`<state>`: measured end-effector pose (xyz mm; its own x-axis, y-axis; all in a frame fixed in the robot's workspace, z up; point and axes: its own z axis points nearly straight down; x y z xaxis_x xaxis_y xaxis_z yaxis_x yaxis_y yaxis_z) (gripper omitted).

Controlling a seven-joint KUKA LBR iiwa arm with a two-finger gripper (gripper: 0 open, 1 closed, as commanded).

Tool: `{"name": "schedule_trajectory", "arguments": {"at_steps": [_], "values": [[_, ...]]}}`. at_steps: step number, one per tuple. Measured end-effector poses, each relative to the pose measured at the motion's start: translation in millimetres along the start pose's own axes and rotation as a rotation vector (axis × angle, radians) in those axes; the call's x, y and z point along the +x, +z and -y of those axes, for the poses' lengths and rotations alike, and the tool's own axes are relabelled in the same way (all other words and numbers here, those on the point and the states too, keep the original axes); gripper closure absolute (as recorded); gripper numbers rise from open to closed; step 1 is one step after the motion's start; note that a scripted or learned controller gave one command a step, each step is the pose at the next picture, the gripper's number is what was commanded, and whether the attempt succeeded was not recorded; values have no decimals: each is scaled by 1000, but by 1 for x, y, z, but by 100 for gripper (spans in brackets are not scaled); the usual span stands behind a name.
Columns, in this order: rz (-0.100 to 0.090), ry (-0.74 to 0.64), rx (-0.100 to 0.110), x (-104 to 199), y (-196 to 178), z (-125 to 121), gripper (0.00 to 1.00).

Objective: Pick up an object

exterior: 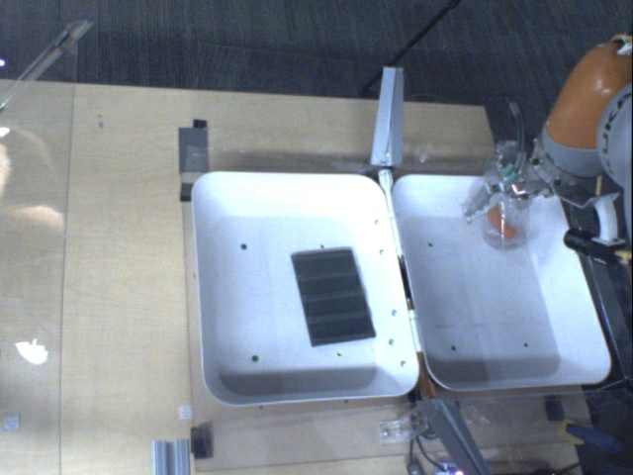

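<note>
the hand [506,198] hangs over the far part of the right bin [554,364]; its state cannot be told. the dark ribbed object [333,296] lies flat in the left bin [213,265], well apart. the reach seems barely begun; next the arm must cross to the other bin and descend.

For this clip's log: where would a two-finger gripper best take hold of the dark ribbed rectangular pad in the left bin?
The dark ribbed rectangular pad lies flat and slightly rotated mid-floor of the left white bin. Probably best: descend from above, fingers straddling its two long edges across the narrower width, wrist turned to match its tilt.
</note>
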<state>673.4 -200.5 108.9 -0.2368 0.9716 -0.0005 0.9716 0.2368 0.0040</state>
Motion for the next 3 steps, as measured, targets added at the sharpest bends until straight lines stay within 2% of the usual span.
{"name": "schedule_trajectory", "arguments": {"at_steps": [1, 2, 3], "values": [[-4, -13, 2, -4, 0, 1, 0], [4, -41, 2, -5, 0, 2, 0], [-1, -68, 4, -8, 0, 3, 0]]}}
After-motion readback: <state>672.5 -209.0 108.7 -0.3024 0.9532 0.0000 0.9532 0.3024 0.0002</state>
